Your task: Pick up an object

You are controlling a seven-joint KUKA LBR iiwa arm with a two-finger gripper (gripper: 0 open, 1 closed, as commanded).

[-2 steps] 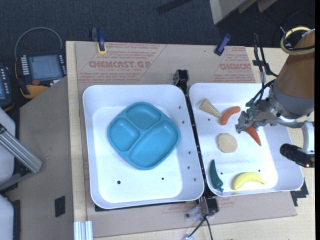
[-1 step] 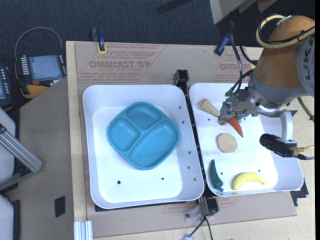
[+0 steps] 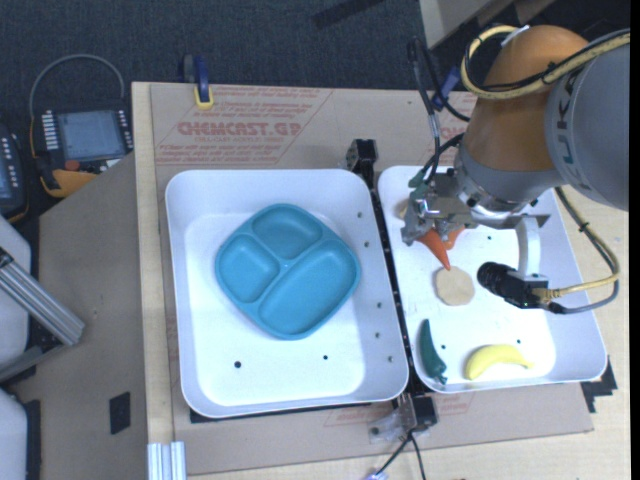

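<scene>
We are looking down on two white bins side by side on the bench. The left bin (image 3: 190, 268) holds a blue divided plate (image 3: 287, 268), sitting a little tilted near the middle of the bin floor.

Over to the right bin (image 3: 575, 353), where the action is. The arm (image 3: 540, 98) reaches in from the right, orange band above the wrist, and the gripper (image 3: 432, 223) hangs low over the upper left part of that bin. Whether it is wide or narrow, I cannot tell; the wrist body hides that from this angle.

An orange carrot (image 3: 442, 248) pokes out from just under the gripper, its tip pointing down toward the near side. It looks very close to the tool, but I cannot see it clamped between anything.

Just below the carrot's tip lies a round tan cookie (image 3: 455, 288), flat on the bin floor. Right of that, a black piece on a cable (image 3: 510, 283) hangs from the arm. Near the front edge, a yellow banana (image 3: 497, 361) lies curved, and beside it to the left a slim green pepper (image 3: 428, 353) rests along the bin wall.
</scene>
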